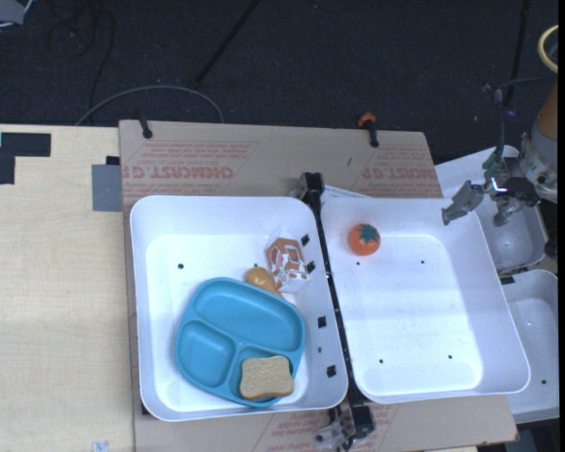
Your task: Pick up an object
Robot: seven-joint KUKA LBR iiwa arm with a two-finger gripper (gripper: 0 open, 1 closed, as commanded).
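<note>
A small orange fruit with a green top [363,238] lies in the right bin [471,365], near its far left corner. The left bin [160,252] holds a blue divided plate [231,332] with a slice of bread [266,377] on its near corner. Beside the plate's far edge are a yellow-orange lump [260,278] and a brown-and-white wrapped item [287,257]. My gripper [480,205] hangs over the right bin's far right rim, well right of the orange fruit. Its fingers stand spread, open, with nothing between them.
The bins sit on a cardboard sheet [264,163] held by clamps at the back. A black divider [325,290] runs between the bins. A pale wooden bench top [47,299] lies to the left. White trays [537,328] stand at the right.
</note>
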